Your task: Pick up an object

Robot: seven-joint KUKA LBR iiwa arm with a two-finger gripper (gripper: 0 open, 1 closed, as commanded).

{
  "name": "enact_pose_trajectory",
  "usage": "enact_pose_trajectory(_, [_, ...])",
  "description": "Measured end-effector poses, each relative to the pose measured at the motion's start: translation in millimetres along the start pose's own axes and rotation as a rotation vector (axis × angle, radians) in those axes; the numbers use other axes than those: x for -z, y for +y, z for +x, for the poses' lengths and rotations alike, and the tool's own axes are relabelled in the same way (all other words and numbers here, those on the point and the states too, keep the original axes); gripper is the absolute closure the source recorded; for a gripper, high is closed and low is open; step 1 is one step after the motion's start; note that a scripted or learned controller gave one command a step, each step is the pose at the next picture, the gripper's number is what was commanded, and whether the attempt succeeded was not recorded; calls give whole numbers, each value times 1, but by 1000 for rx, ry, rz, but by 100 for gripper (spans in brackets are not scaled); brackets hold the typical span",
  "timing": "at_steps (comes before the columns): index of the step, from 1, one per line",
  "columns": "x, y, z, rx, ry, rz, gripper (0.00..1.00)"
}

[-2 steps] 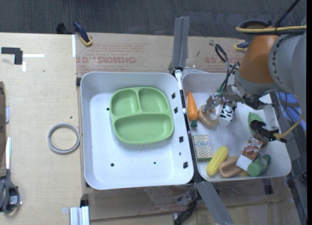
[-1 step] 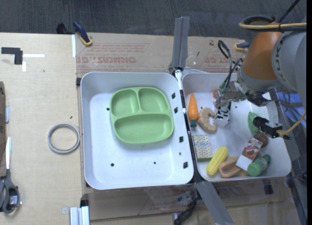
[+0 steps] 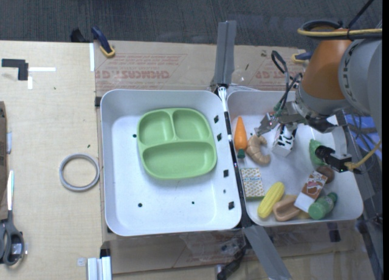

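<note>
**Inspector A:** Target not fixed by the order; the likeliest candidate, in my judgement, is the black-and-white cow toy (image 3: 284,140), standing in the right bin (image 3: 351,209) toward its far side. The gripper (image 3: 275,126) hangs just above and left of it, fingers spread, nothing between them.

**Inspector B:** Neighbouring items?

**Inspector A:** Croissant (image 3: 256,149) and carrot (image 3: 240,133) lie just left of the toy. Nearer the front edge: corn cob (image 3: 270,199), patterned packet (image 3: 251,182), red-and-white carton (image 3: 311,189), green bottle (image 3: 322,206). The crowding probably explains the arm's steep approach from the right.

**Inspector B:** Left bin?

**Inspector A:** The left bin (image 3: 115,169) holds a green divided plate (image 3: 177,143), well apart from the work. Pick not yet made.
</note>
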State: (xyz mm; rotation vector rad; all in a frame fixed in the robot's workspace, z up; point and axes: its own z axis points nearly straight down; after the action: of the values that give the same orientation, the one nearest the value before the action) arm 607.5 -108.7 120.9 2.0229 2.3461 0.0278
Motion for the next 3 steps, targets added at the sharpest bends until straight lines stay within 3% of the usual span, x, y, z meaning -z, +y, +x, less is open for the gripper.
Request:
enact_pose_trajectory(2, [-12, -25, 8, 1, 6, 4, 0])
enact_pose_trajectory(3, [-12, -35, 12, 120, 4, 4, 0])
